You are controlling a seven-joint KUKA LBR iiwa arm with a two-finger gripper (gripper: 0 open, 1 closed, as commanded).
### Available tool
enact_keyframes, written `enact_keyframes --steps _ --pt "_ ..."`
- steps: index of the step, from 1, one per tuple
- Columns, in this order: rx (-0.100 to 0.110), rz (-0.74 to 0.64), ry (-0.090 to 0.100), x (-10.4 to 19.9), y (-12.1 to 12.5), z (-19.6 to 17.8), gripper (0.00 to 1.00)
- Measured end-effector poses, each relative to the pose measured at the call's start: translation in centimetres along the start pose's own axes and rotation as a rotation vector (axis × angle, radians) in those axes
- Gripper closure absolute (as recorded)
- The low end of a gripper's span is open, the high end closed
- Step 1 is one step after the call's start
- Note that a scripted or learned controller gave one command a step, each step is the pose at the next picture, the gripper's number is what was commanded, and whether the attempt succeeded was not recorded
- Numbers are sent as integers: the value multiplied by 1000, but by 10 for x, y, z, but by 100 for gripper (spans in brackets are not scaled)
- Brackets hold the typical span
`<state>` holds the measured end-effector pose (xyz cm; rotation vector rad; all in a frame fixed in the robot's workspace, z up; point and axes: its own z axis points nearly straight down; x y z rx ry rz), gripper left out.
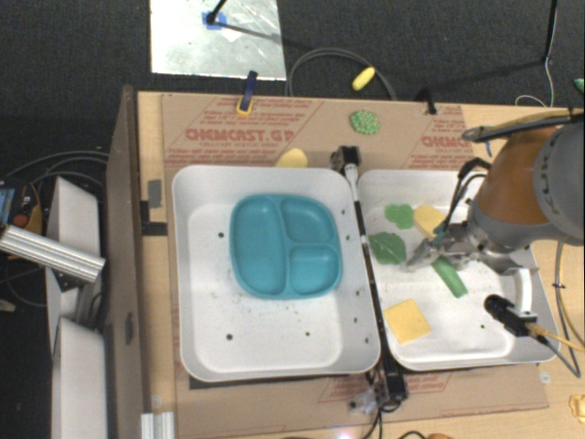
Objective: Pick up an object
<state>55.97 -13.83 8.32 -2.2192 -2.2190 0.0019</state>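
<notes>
My gripper (427, 251) reaches down into the right bin (475, 346) from the right, its metal fingertips low over the bin floor. Just right of the tips lies a green stick-shaped piece (450, 277). A dark green leaf-shaped piece (388, 247) sits just left of the tips. Behind them are a lighter green piece (398, 214) and a yellow piece (428, 219). A yellow square block (407, 321) rests nearer the front of the bin. Nothing shows between the fingers.
The left bin (206, 337) holds a blue divided plate (285, 246). A black divider (363, 245) runs between the bins. On the cardboard behind lie a yellow piece (292, 159) and a green round piece (365, 122). The arm's orange band (514, 176) hangs over the right bin's back corner.
</notes>
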Motion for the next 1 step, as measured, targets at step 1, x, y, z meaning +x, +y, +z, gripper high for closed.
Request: enact_keyframes --steps 1 --pt "-7 0 -2 -1 3 -12 100"
